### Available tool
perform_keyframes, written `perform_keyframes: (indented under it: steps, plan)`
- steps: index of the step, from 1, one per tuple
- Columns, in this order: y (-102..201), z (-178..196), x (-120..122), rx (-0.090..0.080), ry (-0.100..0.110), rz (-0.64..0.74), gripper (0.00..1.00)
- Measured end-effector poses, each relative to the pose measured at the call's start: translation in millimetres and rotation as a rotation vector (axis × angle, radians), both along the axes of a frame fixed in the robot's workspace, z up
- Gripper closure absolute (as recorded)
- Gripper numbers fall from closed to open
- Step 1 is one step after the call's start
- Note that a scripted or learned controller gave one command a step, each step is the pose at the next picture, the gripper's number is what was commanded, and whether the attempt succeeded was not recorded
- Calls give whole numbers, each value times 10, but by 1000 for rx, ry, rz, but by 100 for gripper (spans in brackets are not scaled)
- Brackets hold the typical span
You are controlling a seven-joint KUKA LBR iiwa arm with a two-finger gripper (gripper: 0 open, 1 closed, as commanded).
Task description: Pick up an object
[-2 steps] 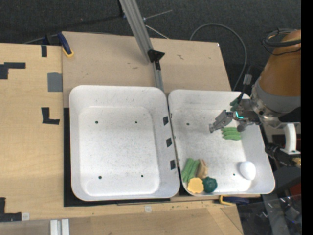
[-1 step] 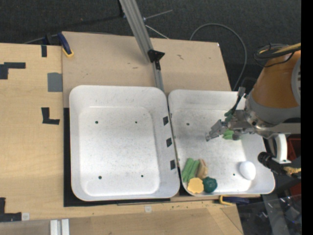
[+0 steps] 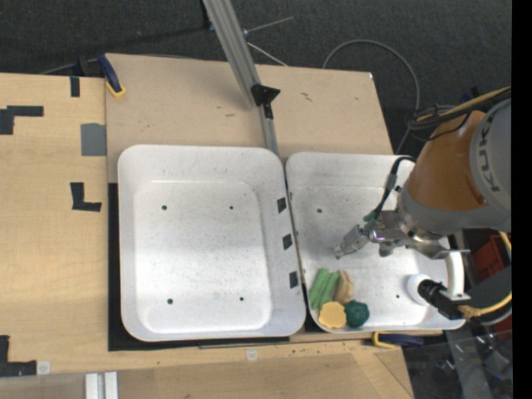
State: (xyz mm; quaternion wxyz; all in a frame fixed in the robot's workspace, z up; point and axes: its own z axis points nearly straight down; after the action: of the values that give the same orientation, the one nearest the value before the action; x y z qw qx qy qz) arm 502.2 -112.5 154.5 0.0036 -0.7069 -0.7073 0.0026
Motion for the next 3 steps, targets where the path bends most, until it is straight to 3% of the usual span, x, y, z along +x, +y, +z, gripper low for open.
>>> perform_keyframes:
  steps: [1, 2, 3]
  plan:
    - [20, -437, -10, 0, -1, 0, 0]
    - [25, -314, -1, 0, -4, 1, 100]
    - [127, 208, 50, -2, -12, 2, 100]
